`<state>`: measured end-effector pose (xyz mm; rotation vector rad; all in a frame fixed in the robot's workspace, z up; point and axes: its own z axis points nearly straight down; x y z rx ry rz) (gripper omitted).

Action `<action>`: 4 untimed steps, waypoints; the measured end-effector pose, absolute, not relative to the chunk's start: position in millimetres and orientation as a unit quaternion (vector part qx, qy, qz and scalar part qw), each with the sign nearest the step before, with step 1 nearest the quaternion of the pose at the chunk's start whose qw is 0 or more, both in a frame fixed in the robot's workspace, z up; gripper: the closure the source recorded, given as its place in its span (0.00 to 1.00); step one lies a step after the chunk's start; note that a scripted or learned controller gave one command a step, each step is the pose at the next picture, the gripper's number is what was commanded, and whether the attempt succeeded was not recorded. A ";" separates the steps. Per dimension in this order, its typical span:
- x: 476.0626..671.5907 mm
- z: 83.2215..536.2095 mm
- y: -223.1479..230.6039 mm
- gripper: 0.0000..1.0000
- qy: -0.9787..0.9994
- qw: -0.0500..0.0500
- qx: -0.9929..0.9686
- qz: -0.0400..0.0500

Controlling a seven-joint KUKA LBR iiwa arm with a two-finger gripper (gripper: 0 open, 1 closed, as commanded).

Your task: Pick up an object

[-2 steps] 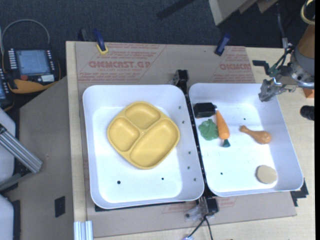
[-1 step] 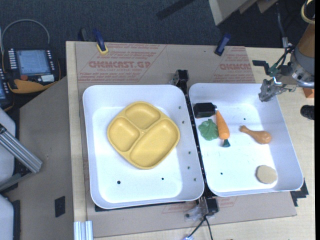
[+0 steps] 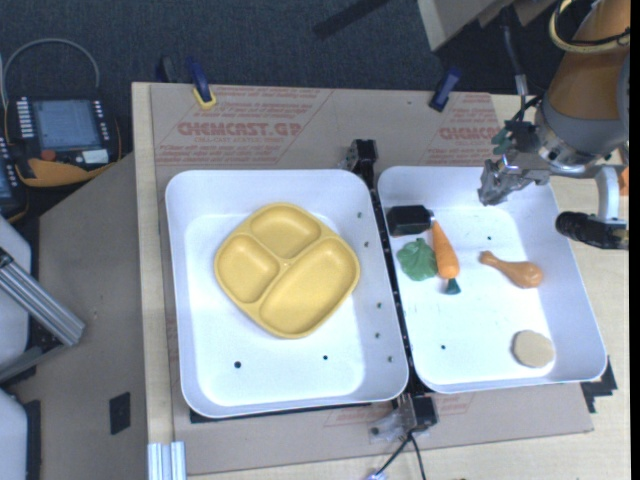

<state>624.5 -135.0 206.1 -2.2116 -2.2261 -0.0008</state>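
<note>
Here's the carrot, orange, lying in the right bin near its left wall, its thin green end pointing toward the bin's near side. That is my marker for everything else.

Touching the carrot on the left is a green leafy piece. Just beyond the carrot, toward the far rim, sits a small black block. To the carrot's right, apart from it, lies a tan drumstick, thick end away from the carrot. Further right and nearer the camera than the carrot is a round beige disc, close to the bin's near right corner.

And me? My gripper hangs to the right of the carrot and further back, over the far part of the same bin, well apart from the carrot and with nothing in it. Whether my grip is set wide or narrow, I cannot tell from up here. The orange band on my arm shows behind it, further right still.

Left of the carrot, across the two bin walls, the left bin holds a yellow divided plate with three compartments. Both bins rest on the bench, a tan board with red lettering.
</note>
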 end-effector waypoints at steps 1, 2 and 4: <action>638.1 216.5 -79.7 1.00 -0.709 -0.001 -0.705 -0.002; 644.2 227.4 -30.1 1.00 -0.709 -0.001 -0.705 -0.002; 653.4 221.5 82.3 1.00 -0.709 0.000 -0.705 -0.002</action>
